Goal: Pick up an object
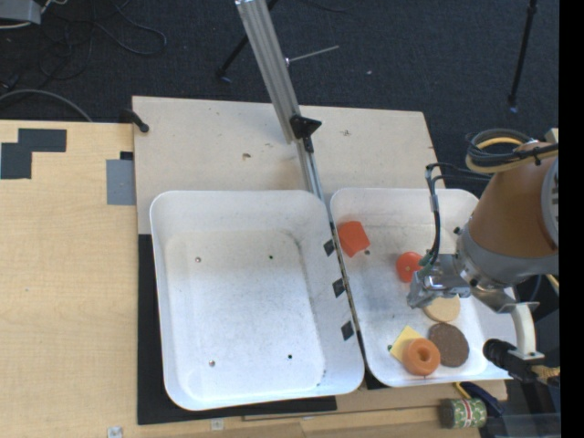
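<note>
The right bin [383, 210] holds several objects. An orange block [352, 237] lies near its left wall. A small red ball [408, 265] sits mid-bin. A tan disc [443, 309], a dark brown disc [449, 344], a yellow piece [404, 343] and an orange ring [422, 358] lie toward the front. My gripper [426, 289] hangs low over the bin, just right of the red ball and touching or just above the tan disc's left edge. The wrist above covers its fingers.
The left bin [239, 295] stands beside the right one, with a row of black clips [337, 286] along the shared wall. A slanted aluminium rail [274, 71] rises behind the bins. A green can [465, 413] lies beyond the bench's front edge.
</note>
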You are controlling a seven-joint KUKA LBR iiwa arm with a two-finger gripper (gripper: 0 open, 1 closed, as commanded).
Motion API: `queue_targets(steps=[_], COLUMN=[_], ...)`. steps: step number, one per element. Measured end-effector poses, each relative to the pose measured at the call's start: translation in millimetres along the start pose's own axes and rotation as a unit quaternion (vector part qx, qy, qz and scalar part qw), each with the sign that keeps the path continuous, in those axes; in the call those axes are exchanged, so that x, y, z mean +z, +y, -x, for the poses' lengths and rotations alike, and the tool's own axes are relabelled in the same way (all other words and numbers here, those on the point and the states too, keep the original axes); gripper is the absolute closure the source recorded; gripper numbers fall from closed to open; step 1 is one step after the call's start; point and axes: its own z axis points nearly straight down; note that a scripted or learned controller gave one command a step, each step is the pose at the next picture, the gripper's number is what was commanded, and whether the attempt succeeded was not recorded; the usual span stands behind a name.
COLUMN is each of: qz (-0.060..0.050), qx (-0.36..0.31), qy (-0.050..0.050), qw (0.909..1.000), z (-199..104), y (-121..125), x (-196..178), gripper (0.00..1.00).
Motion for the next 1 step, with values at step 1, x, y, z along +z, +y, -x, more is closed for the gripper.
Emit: queue_targets(steps=[1], qz=[0.001], qx=[0.000], qy=[0.000], qw=[1.0000], z=[0.9], y=[1.1], x=[-52.5], gripper=[1.00])
